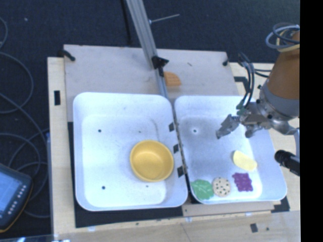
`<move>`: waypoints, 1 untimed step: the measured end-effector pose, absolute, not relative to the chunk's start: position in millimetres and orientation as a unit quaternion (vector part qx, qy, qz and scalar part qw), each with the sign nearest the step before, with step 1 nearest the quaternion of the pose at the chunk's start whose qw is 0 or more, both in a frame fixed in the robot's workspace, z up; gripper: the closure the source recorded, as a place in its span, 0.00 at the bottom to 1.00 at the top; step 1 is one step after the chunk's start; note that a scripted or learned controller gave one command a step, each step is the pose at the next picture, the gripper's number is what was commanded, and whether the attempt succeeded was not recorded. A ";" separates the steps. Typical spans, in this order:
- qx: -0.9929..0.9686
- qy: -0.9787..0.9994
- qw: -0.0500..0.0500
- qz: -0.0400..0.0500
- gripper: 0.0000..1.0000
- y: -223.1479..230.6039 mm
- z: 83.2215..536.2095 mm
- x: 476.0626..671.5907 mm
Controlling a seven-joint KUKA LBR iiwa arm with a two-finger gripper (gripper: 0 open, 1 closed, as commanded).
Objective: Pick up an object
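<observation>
The 2 white bins sit side by side on the bench, and the yellow bowl (151, 160) in the left bin (96, 135) makes a handy landmark. It stands upright, toward that bin's lower right part, close to the divide between the bins.

To the right of the bowl, across the divide, the right bin (202, 135) holds 4 small objects. Nearest the bowl, in the bin's lower left corner, is a green piece (202, 188). Just beside it, further from the bowl, lies a round speckled cookie (221, 186), then a purple piece (243, 181). A pale yellow piece (244, 161) lies a little above the purple one, roughly level with the bowl.

The gripper (237, 127) hangs over the right bin, up and to the right of the bowl, above the pale yellow piece and apart from it. Its 2 fingers look spread, 1 dark finger (225, 127) pointing back toward the bowl, and nothing is between them.

A small orange object (172, 79) lies on the board beyond the bins, well above the bowl, beside a slanted metal rail (144, 32).
</observation>
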State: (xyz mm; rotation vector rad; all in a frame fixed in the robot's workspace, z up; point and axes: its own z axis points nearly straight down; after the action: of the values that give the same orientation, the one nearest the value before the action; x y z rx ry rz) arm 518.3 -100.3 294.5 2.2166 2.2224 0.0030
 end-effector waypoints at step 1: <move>0.707 0.707 0.002 0.001 0.00 -100.4 294.6 518.3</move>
State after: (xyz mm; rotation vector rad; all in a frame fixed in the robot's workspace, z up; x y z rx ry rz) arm 518.3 -100.4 294.6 2.2188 2.2198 0.0030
